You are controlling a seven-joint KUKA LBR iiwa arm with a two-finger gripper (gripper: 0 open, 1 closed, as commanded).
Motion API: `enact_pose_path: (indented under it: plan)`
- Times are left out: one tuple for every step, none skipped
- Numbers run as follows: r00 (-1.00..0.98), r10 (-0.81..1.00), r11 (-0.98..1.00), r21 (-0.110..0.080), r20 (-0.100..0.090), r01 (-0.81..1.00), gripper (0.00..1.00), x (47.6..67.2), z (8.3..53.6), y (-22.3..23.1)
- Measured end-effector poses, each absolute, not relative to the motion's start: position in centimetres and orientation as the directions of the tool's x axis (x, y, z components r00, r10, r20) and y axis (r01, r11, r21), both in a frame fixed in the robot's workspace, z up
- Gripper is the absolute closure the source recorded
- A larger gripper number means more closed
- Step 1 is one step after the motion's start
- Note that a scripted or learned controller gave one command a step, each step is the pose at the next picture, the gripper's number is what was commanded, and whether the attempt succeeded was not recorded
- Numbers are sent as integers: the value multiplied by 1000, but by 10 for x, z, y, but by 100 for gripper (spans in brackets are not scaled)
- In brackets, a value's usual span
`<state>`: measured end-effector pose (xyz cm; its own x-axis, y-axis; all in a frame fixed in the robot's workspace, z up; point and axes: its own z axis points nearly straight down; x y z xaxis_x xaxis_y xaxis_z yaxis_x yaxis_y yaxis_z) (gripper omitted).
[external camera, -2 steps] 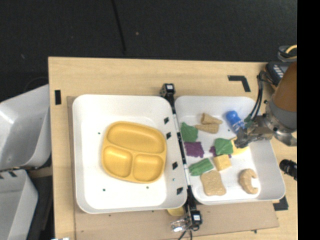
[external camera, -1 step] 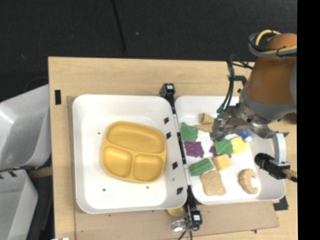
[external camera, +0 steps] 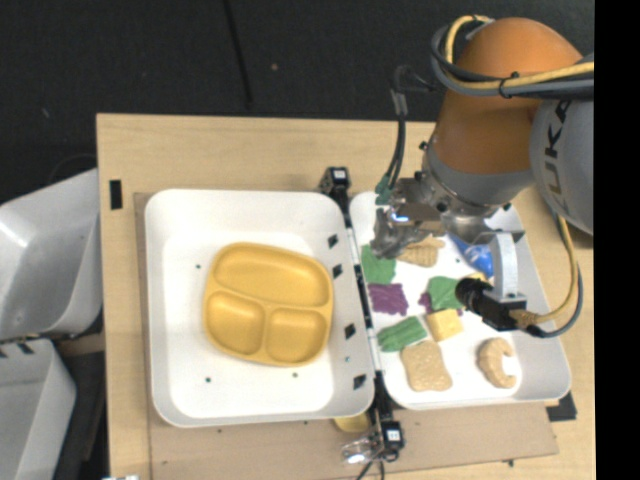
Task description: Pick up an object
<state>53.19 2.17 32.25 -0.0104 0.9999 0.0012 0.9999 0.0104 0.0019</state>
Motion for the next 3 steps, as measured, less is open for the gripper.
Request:
enact_pose_path:
  plan:
    - [-7,1000,7,3,0,1000,100,520,386,56]
    - [-4,1000,4,-1,-1,1000,100,499,400,63]
    - [-4,1000,4,0,-1,1000,100,490,437,81]
